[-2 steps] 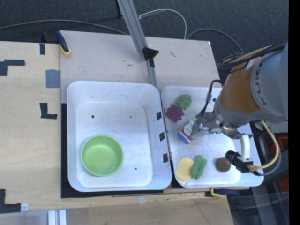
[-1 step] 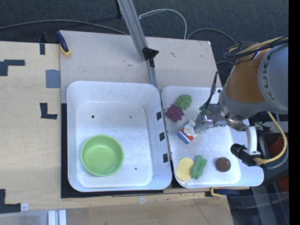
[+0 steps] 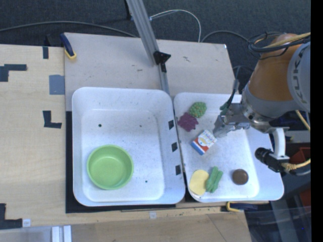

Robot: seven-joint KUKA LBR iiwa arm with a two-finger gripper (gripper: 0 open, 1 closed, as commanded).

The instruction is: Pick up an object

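Left bin [image 3: 121,102]: white, shallow, speckled; one round green bowl [image 3: 110,167] at its near-left corner.

Right bin [image 3: 262,190]: purple bumpy piece [image 3: 187,121] beside a knobbly green piece [image 3: 198,109]; small white carton [image 3: 203,141], tilted, red and blue print; yellow rounded piece [image 3: 199,181] touching a green pod-shaped one [image 3: 214,179]; brown ball [image 3: 239,176].

Arm: enters from the right, orange band above the wrist, bent down over the right bin.

Tool [image 3: 220,128]: just above-right of the carton; released or clenched, cannot tell; nothing seen between its tips.
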